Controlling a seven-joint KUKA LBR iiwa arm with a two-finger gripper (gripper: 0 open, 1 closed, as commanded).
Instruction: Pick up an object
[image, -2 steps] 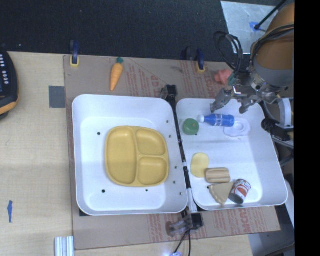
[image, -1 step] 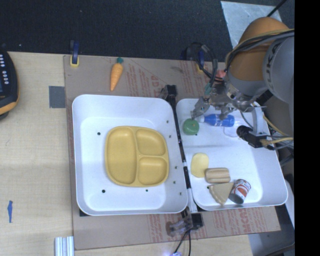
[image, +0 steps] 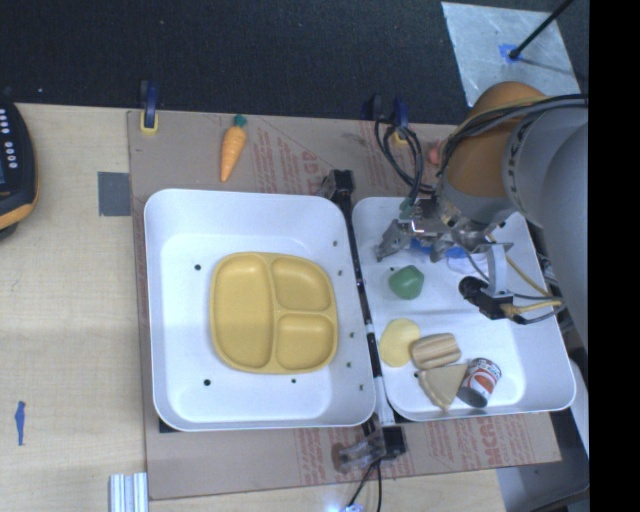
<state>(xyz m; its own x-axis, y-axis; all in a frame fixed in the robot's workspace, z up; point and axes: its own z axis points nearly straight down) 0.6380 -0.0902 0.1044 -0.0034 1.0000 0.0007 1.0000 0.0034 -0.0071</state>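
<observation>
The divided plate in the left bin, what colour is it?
Pale yellow all over; the divided plate shows plainly in the camera view, lying in the left bin.

Even overhead light, slightly soft focus. Glare washes the glossy left-hand white bin (image: 165, 330) toward 9 o'clock; soft shadow under the sectioned yellow plastic tray (image: 272, 311).

Right bin (image: 548, 398): lower half crowded — yellow disc (image: 399, 342), bread piece (image: 435, 350), wedge (image: 443, 384), can (image: 481, 381) packed close together. Green object (image: 406, 282) at upper centre, arm (image: 520, 150) overhead. Lower-right floor open. Left bin (image: 170, 300): yellow divided plate (image: 273, 311) fills centre; margins around it free.
</observation>
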